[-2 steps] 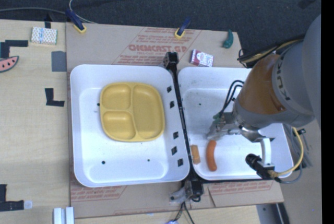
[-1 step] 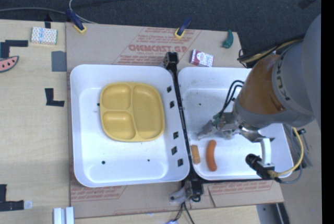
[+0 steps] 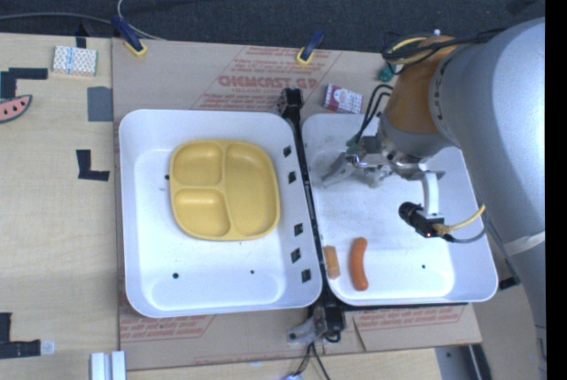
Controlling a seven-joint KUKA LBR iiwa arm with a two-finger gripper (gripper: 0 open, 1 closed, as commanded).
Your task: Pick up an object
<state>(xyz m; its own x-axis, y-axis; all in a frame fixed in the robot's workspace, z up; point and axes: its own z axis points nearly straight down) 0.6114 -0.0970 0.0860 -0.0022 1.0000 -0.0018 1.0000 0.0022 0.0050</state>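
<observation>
An orange-red sausage (image 3: 358, 263) lies near the front of the right bin (image 3: 461, 281). Just left of it, by the bin's left wall, is a small tan piece of food (image 3: 331, 260). My gripper (image 3: 359, 167) hangs low over the back left part of the right bin, well behind both items and apart from them. Nothing is visibly held in it. A yellow divided plate (image 3: 223, 190) rests in the left bin (image 3: 142, 263).
The grey arm (image 3: 496, 112) covers the right bin's back right corner. A small red and white packet (image 3: 341, 98) lies on the cardboard behind the bins. Black clips (image 3: 299, 192) line the seam between the bins. Yellow clamps (image 3: 131, 37) hold the cardboard's back edge.
</observation>
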